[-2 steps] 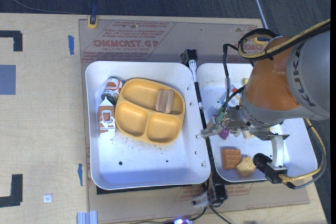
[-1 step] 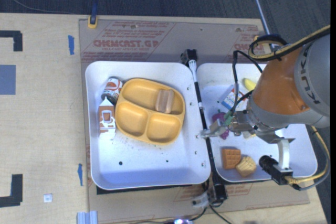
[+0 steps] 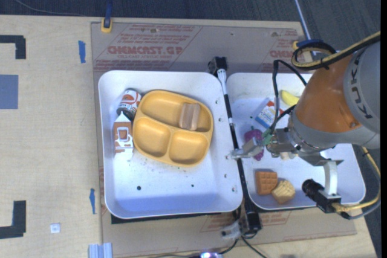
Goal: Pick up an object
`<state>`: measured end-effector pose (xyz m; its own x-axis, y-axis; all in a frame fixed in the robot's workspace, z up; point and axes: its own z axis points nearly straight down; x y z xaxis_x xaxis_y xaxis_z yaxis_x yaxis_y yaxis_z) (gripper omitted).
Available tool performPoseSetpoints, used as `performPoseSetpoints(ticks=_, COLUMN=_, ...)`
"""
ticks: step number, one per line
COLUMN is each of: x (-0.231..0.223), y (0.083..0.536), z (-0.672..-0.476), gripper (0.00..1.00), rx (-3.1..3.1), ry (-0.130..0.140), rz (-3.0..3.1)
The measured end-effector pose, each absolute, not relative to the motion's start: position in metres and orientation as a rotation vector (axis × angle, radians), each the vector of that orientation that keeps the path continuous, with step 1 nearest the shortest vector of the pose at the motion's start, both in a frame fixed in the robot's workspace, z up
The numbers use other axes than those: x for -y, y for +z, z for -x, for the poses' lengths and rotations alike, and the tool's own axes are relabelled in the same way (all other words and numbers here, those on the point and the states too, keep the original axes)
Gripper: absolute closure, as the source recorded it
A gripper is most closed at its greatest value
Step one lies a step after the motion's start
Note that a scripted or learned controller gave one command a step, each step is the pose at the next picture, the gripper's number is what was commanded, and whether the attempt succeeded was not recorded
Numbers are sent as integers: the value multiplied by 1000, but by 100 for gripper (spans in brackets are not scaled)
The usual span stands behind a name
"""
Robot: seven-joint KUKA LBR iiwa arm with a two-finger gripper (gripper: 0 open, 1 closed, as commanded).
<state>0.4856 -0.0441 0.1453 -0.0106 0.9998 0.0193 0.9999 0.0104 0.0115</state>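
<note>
Gripper sits low by the divider between the bins; I cannot tell its state. A purple object lies in the right bin, touching or just beside it. Nearer me from it rest a waffle-like piece and a tan pastry.

Arm runs off the right edge, covering much of the right bin; gripper partly hides a purple object.
</note>
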Motion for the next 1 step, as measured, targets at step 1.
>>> performPoseSetpoints(ticks=1, x=54, y=140, z=-486, gripper=0, rx=2228, ry=-29, rz=2216)
